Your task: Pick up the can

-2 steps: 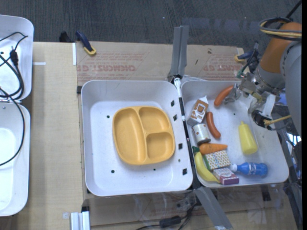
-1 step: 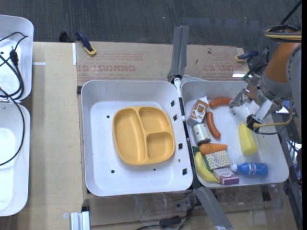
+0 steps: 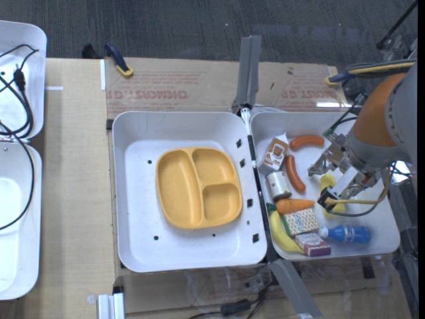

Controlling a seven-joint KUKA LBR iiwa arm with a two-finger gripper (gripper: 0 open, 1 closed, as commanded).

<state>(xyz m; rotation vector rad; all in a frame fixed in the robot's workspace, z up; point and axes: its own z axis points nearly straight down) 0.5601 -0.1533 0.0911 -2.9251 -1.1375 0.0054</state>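
Metal can [image 3: 279, 184], cylindrical, on its side, beside curved sausage [image 3: 295, 173]

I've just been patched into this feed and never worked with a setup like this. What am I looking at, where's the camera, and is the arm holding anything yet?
One fixed camera looks down at a slant on a bench with two white bins. The grey arm with the orange band reaches in from the right; its gripper hangs low over the right bin. That bin holds the can, two sausages, a carrot, a banana, a water bottle and small boxes. The left bin holds a yellow divided plate. I cannot see anything between the fingers.
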